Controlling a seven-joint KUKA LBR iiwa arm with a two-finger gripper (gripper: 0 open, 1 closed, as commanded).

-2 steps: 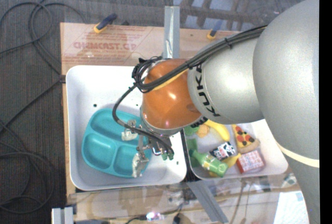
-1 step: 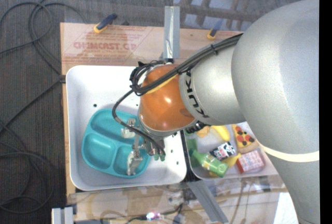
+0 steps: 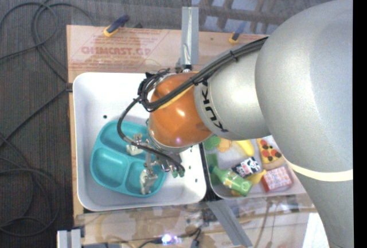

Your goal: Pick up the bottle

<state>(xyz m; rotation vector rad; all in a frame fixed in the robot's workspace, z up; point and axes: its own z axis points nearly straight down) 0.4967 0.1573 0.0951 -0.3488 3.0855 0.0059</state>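
Arm reached in from right, orange band point(image 3: 175, 117) seen above left bin point(image 3: 86, 120). Gripper point(image 3: 150, 177) lowered over teal plate point(image 3: 106, 163), at plate's right compartments near bin's front edge. Open or closed state of gripper could not be told; nothing seen gripped. Green bottle point(image 3: 230, 180) seen lying in right bin point(image 3: 209, 186), near its front-left corner, well apart from gripper. Cow-patterned toy point(image 3: 246, 167) and red box point(image 3: 276, 179) seen just beside bottle.

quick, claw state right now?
claw: cannot be told; it sits low over the teal plastic divided tray in the left white bin.
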